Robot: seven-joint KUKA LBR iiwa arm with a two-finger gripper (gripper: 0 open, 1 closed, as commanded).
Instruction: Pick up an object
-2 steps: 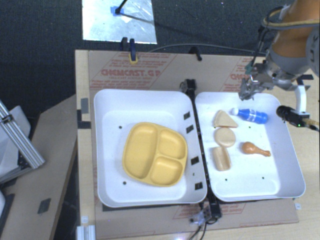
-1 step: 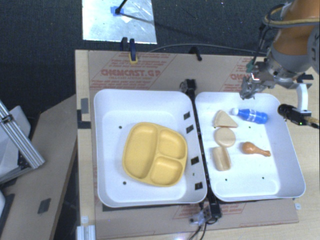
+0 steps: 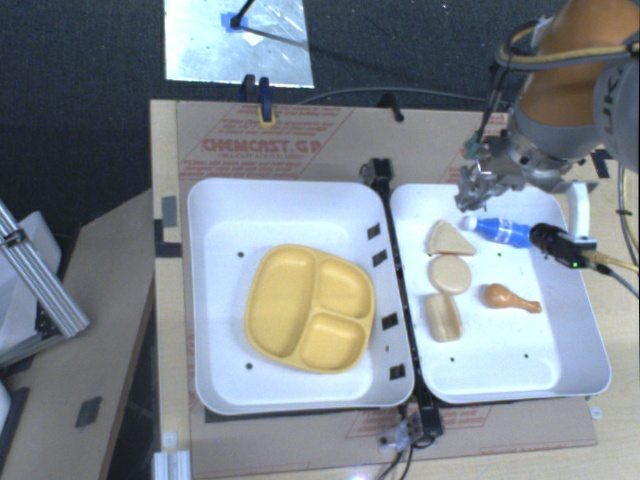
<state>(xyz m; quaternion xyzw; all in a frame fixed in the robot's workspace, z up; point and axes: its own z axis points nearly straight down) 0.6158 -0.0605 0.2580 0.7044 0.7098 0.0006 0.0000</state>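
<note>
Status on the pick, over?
Gripper over far side of right bin, grip unclear. Blue bottle lies right beside it. Pale wedge close by, not covering it.

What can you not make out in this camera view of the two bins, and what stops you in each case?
1. The arm is cut off by the camera view's right edge.
2. The hand is small and blurred; its grip cannot be judged.
3. The blue bottle has a label too small to read.
4. The printed board has lettering mostly covered by the left bin and right bin.
</note>
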